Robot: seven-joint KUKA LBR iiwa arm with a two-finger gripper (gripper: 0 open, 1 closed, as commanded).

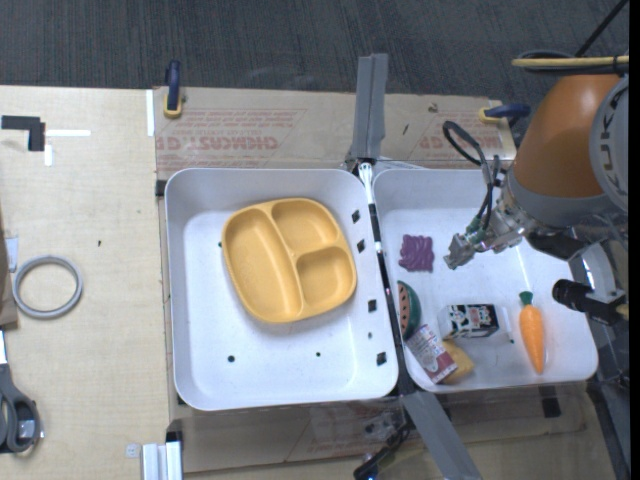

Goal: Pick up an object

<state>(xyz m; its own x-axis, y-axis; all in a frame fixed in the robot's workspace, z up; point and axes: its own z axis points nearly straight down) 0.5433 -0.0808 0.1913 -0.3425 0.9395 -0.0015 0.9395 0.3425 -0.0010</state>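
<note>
A grey KUKA arm reaches in from the right over the right-hand bin, its gripper hanging just beside a purple bunch of toy grapes near the bin's middle. Whether the fingers are open or closed cannot be told from this slant; nothing is seen between them.

The grapes — the nearest thing to the gripper and the likely target — look like a small, light, knobbly plastic piece, probably stiff enough to pinch across its narrow width, though the bumps may let it slip. Other candidates lie toward the bin's front: a toy carrot at the right, best taken across its thick middle; a small black-and-white carton; a watermelon slice against the divider; and a wrapped packet touching a tan piece at the front wall.

The bin floor is smooth white plastic, so a nudged object would likely slide. The left-hand bin holds a yellow divided plate. Beyond lie a cardboard-covered bench, a grey ring and dark carpet.
</note>
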